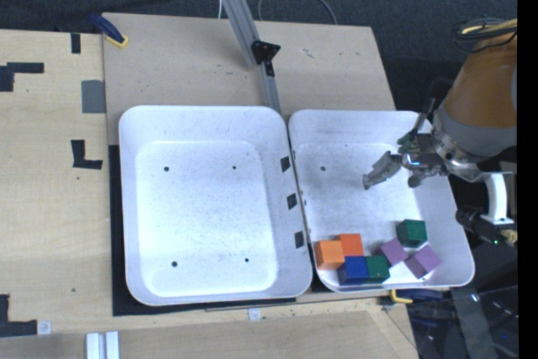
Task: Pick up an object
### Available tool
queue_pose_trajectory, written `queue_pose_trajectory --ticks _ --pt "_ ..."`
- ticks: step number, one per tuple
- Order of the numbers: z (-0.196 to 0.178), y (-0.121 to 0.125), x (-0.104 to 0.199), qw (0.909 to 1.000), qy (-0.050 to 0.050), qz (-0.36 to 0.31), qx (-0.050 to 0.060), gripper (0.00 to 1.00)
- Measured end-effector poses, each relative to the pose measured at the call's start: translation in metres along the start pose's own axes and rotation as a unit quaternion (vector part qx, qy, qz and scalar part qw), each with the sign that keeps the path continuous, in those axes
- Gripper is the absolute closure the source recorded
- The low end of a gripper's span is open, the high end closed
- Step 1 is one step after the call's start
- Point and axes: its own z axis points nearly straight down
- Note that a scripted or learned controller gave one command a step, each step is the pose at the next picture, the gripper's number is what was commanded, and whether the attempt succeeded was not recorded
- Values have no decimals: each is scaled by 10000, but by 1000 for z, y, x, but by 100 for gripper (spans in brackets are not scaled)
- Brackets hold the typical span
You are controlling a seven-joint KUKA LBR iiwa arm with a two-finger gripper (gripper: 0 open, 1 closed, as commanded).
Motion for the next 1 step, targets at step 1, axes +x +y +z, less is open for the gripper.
queue_pose_trajectory --ticks 1 --pt "-166 -35 -54 10000 -31 3 -95 0"
